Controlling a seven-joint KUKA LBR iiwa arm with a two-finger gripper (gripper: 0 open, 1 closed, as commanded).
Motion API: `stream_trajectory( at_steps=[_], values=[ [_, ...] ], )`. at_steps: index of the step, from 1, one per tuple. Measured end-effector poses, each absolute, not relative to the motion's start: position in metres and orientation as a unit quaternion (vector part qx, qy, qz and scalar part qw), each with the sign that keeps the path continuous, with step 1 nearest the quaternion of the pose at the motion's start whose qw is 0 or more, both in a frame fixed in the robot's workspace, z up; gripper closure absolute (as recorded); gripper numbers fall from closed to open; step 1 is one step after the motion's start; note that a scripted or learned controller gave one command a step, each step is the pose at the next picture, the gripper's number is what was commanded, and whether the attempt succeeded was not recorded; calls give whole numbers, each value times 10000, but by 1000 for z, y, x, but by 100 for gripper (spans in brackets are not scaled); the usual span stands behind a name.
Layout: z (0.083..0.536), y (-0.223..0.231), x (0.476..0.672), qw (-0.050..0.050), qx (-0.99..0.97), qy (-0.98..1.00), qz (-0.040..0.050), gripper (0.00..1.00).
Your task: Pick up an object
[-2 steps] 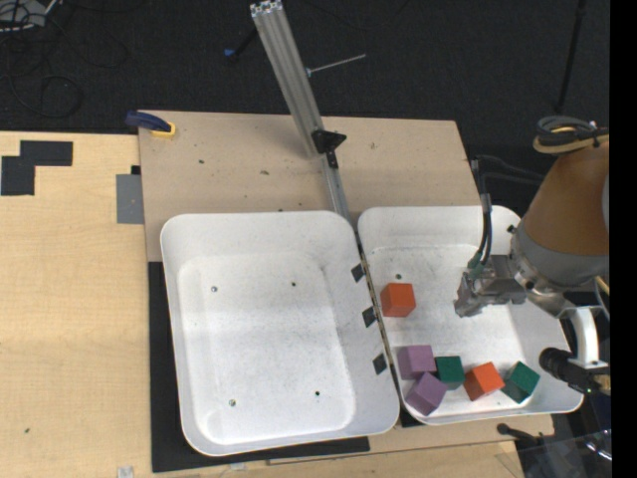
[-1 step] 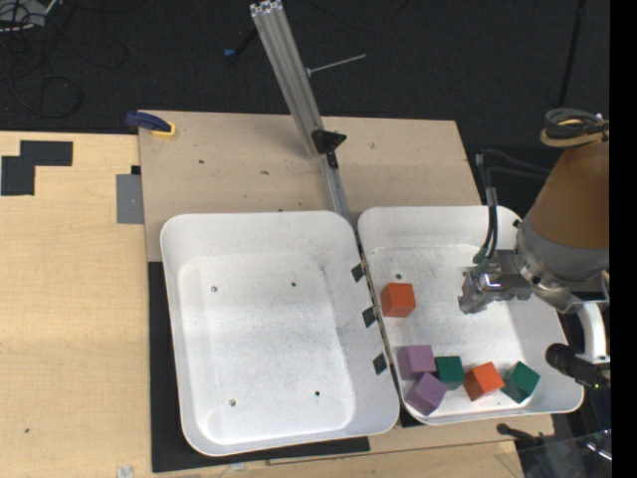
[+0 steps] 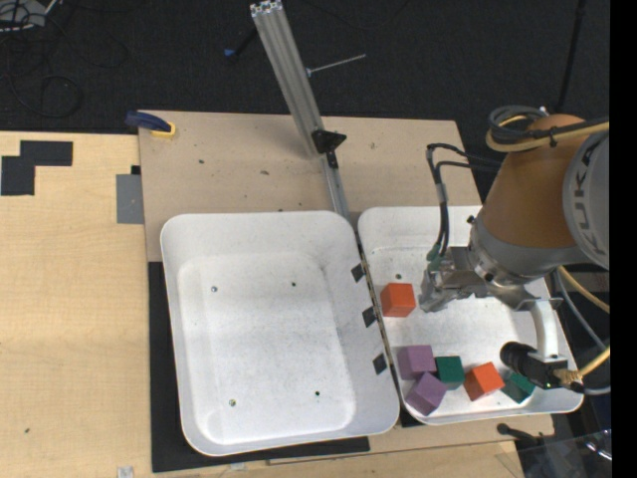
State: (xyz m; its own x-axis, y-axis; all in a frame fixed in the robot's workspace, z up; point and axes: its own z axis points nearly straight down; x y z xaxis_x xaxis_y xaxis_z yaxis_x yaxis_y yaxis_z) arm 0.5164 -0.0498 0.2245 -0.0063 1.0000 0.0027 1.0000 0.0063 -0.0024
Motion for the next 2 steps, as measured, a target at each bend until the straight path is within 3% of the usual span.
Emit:
stream_trajectory(
  at_steps=[2],
  values=[
    [232, 52, 529, 15, -7057, -7085, 5, 100]
  ],
)
